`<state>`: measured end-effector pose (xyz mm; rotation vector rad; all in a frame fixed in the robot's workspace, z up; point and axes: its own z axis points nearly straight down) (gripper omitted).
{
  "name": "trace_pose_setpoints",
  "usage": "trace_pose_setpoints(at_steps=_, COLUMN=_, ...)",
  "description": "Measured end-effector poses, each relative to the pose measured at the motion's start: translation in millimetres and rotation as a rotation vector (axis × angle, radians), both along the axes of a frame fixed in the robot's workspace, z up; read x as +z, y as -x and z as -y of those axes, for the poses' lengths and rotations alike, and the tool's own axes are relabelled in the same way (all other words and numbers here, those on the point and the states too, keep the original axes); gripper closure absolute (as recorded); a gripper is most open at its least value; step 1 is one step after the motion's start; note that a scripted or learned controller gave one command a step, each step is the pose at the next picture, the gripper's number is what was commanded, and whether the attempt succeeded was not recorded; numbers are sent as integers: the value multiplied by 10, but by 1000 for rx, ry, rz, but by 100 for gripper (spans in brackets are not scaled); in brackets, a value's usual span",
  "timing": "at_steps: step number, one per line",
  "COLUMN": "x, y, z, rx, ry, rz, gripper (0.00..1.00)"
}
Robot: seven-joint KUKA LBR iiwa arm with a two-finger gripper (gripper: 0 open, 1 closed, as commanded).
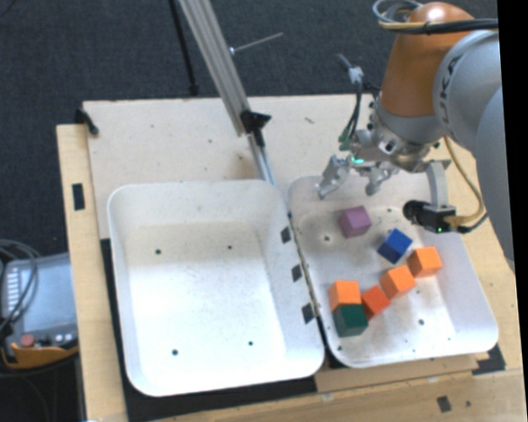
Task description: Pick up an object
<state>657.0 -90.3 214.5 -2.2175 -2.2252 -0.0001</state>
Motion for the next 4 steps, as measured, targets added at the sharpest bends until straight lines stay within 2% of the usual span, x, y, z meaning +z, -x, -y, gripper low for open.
trace_pose_setpoints(at_steps=1, x=-464, y=18, z=105, rx=-5, ry=3, rz=-4, gripper=0)
trace_pose_setpoints(at_steps=2, x=-934, y=-101, z=192, rx=-7, ry=9, rz=9, gripper=0)
trace_pose_setpoints(at_steps=3, x=-885, y=-122, z=184, rx=-7, ry=7, rz=17, gripper=0)
trace_pose_setpoints(at_steps=4, x=-774, y=-137, z=195, rx=-8, ry=7, rz=22, gripper=100)
